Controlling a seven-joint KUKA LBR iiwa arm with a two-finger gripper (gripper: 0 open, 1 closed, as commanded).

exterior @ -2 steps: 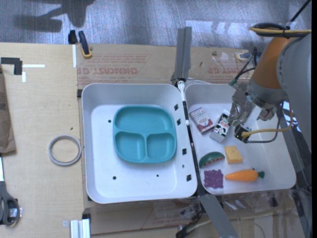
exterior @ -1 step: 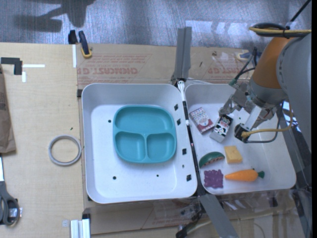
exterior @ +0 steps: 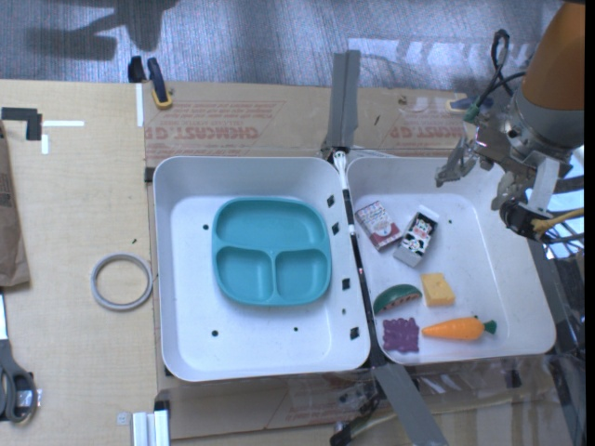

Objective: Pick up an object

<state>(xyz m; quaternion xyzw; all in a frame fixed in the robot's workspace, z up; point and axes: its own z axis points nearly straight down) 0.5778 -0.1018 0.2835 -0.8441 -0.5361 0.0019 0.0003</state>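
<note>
In the right bin (exterior: 521, 277), lower half: your carrot (exterior: 459, 329) lies flat, long axis roughly left-right, green top toward the right wall, tip pointing left at the purple grapes (exterior: 401, 334). A yellow block (exterior: 438, 290) sits just above it; bare floor to its right and below. Near the bin's upper right edge, the gripper (exterior: 483, 170) hangs above the rim w/ nothing in it; fingers too blurred to tell apart or together. Arm's upper part cut off by the frame.
</note>
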